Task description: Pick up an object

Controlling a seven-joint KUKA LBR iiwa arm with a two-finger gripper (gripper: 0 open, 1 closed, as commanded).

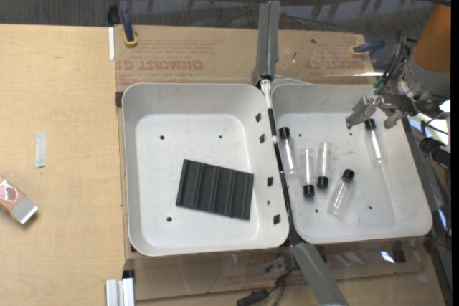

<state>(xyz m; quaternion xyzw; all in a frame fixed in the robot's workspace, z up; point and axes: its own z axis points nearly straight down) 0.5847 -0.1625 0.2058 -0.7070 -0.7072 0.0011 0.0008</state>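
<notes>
You'll see the gripper (372,115) poised over the far right part of the right bin (401,226), fingers spread apart and holding nothing, just above one black-capped clear vial (372,137), four others lying further left.

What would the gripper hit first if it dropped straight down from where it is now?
Most likely the clear black-capped vial lying under the gripper in the right white bin, though depth is hard to judge from this slanted view.
</notes>
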